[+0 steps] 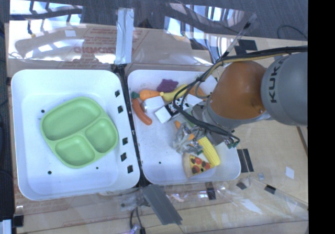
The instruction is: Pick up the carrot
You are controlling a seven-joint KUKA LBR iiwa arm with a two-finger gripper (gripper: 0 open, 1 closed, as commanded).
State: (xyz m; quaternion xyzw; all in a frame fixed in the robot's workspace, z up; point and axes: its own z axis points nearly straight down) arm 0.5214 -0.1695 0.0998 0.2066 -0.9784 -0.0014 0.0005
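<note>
The carrot (149,93) is a short orange piece with a dark green end. It lies near the far-left corner of the right bin (157,167), beside a purple toy (167,85). My gripper (186,136) hangs low over the middle of that bin, to the right of the carrot and nearer the camera, well apart from it. It sits among clutter, just beside a yellow corn cob (208,150). Small orange bits show right around the gripper, and I cannot make out what they are. The grey and orange arm (238,94) hides the bin's right part.
A red-orange long toy (142,112), two white blocks (156,105) and a yellow banana (179,93) lie close to the carrot. A pizza slice (196,165) rests at the near wall. The left bin (26,123) holds a green divided plate (78,131).
</note>
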